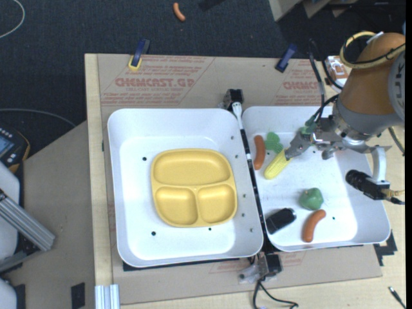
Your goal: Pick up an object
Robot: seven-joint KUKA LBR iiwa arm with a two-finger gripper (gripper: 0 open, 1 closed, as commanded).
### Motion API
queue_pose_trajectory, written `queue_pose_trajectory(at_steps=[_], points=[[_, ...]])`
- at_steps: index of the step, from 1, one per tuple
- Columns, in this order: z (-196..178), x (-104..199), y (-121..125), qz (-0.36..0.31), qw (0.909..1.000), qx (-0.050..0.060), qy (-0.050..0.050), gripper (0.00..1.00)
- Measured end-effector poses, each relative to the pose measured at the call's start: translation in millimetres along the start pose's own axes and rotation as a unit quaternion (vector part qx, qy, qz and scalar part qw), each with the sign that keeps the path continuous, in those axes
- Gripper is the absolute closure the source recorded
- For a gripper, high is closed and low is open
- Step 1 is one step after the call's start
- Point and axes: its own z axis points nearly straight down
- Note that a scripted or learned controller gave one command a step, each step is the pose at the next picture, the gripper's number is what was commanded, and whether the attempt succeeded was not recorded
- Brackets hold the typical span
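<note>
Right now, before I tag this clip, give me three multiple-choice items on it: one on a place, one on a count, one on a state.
1. Where is the yellow divided tray?
A. In the left bin
B. In the right bin
C. On the floor

2. How many orange sausages lie in the right bin?
A. One
B. Two
C. Four

3. What is the end effector doing?
A. Lifting the black object
B. Resting on the yellow tray
C. Sitting low over the right bin, by the corn cob

Answers:
1 A, the tray lies in the middle of the left bin.
2 B, one sausage lies by the divider, another near the front edge.
3 C, its tip is just above and right of the cob, with nothing visibly gripped.
</note>
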Motion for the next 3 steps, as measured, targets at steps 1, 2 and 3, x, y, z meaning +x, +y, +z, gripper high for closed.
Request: queue_pose_trajectory(at_steps=[1,2,3], points=[[45.5,6.8,1.5,0.0,1.0,0.0,0.0,0.0],[72.6,9.1,7.7,-0.001,1.0,-0.009,0.002,0.0],[56.4,7.8,11.4,0.0,0.9999,-0.017,0.0,1.0]])
